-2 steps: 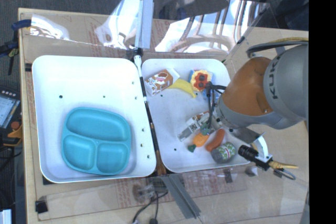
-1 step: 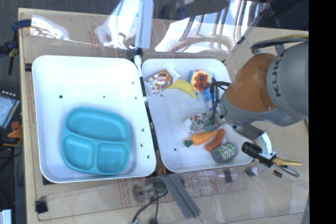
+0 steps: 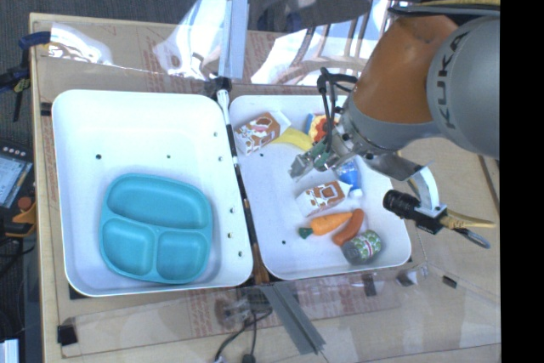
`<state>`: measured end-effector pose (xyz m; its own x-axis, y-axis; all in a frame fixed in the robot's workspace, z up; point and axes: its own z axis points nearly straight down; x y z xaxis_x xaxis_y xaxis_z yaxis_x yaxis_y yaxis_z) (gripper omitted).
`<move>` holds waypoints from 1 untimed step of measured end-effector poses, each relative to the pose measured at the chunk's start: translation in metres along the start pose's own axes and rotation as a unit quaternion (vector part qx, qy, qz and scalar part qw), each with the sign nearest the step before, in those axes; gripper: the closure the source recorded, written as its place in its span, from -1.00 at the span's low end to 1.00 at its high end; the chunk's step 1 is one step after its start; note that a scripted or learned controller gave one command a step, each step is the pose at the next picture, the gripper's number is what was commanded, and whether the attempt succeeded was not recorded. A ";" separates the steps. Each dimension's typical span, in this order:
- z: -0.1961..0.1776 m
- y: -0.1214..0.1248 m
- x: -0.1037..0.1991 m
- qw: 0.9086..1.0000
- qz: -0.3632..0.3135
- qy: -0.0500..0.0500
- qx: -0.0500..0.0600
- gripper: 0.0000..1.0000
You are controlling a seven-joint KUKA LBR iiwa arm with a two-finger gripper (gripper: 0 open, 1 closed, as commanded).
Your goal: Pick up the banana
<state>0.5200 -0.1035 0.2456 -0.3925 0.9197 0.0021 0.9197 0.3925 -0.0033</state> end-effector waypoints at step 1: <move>0.103 -0.079 -0.084 0.989 -0.145 0.002 0.001 1.00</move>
